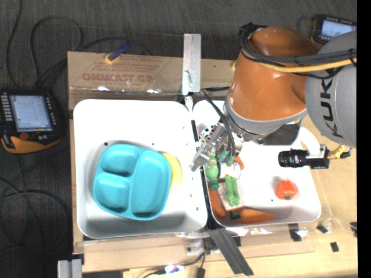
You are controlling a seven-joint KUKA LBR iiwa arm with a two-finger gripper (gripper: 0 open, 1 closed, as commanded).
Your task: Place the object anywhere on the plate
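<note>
A blue plate (132,181) with three compartments lies in the left bin (87,120). A yellow object (175,168) peeks out from under its right rim. My gripper (212,155) hangs low over the left side of the right bin (310,210), close to the wall between the bins. Right below it is a small green toy (213,169), and whether it is touching the gripper I cannot tell. A longer green toy (231,191) lies just beyond, toward the front.
An orange carrot-like toy (250,216) lies along the right bin's front wall. A red-orange round toy (286,189) sits at the right, and a small red piece (239,164) by the gripper. The arm's bulky orange wrist (269,74) covers the bin's back.
</note>
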